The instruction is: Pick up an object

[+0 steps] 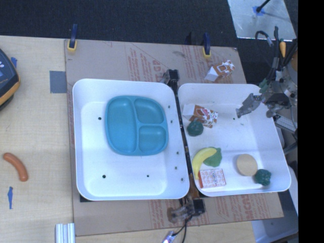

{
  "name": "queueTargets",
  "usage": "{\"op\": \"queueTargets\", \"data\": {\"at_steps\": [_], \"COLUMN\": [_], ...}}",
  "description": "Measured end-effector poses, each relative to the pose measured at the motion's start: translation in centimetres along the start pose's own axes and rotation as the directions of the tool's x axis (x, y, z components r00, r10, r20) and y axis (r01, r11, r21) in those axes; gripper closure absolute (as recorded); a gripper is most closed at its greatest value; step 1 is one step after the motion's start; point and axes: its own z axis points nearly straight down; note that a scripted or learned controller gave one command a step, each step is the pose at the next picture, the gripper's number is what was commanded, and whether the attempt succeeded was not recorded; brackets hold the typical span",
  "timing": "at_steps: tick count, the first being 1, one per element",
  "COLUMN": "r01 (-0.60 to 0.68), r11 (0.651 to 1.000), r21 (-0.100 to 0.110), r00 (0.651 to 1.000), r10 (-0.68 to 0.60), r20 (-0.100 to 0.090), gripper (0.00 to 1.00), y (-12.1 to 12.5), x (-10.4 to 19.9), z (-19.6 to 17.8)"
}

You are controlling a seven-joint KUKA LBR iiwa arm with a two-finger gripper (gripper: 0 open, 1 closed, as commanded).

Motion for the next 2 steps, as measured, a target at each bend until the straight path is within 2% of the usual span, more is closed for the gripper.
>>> {"op": "queueTargets", "data": {"at_steps": [1,2], "r01": [0.000,0.000], "r11": [1.000,1.000], "r21": [0.000,-0.002], "r00": [1.000,1.000], "r10": [0.000,0.000], "r20": [0.000,0.001], "gripper": [0.00,0.00], "y": [-4.4,0.2], "x": [4.7,4.1], "z": [18.3,18.2]}}
